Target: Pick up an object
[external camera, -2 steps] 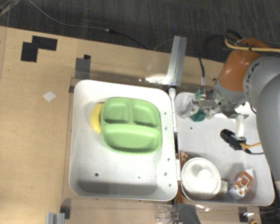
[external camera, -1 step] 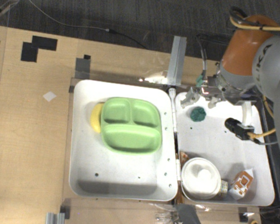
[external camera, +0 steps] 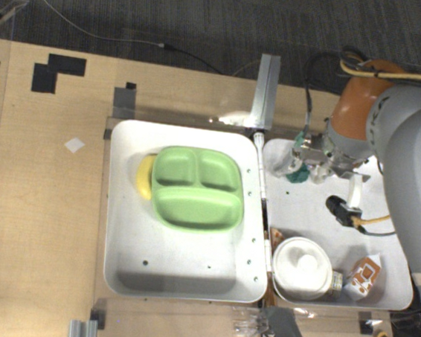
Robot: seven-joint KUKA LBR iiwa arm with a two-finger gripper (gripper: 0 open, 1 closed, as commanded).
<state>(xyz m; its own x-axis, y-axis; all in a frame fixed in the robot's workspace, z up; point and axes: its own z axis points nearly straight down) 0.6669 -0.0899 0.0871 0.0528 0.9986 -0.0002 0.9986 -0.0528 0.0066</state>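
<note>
White bowl [external camera: 303, 266] sits nearest, front of right bin [external camera: 392, 220], orange-white packet [external camera: 365, 273] just beside it. Gripper [external camera: 307, 167] is low at the bin's back-left over a small teal item [external camera: 297, 176]; can't tell if it's open or closed. Teal piece looks light, small, likely rigid, so pinch across its narrow width. Green divided tray [external camera: 197, 187] in left bin [external camera: 123, 252] is wide and smooth, poor candidate

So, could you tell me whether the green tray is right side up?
Right side up: the green tray shows its three open compartments facing the camera.
</note>
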